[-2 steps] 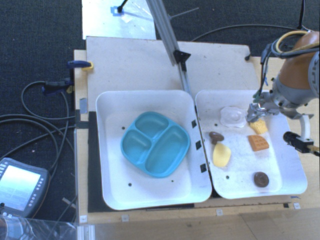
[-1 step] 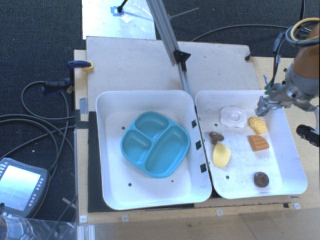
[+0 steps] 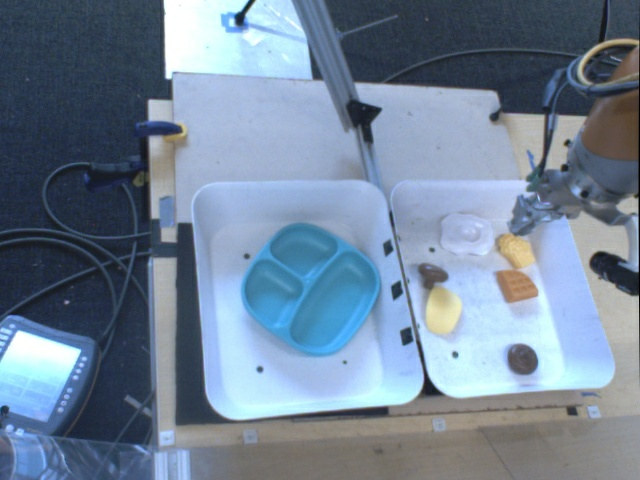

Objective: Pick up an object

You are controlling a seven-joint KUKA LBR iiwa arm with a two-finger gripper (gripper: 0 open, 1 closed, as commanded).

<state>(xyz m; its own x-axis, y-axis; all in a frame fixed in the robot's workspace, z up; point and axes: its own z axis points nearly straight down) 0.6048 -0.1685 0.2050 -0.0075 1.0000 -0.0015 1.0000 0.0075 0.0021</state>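
Observation:
The right bin (image 3: 590,308) holds several small objects: a clear white lid-like piece (image 3: 466,234), a pale yellow chunk (image 3: 517,251), an orange cracker (image 3: 517,286), a yellow lemon-like piece (image 3: 443,310), a small brown-grey object (image 3: 432,274) and a brown round cookie (image 3: 522,358). My gripper (image 3: 527,215) hangs at the bin's far right side, just above and behind the pale yellow chunk. Nothing shows between its fingers.
The left bin (image 3: 225,368) holds a blue divided plate (image 3: 311,287). A slanted metal pole (image 3: 330,48) runs from the top down to the divide between the bins. Cables and a teach pendant (image 3: 40,368) lie left of the bench.

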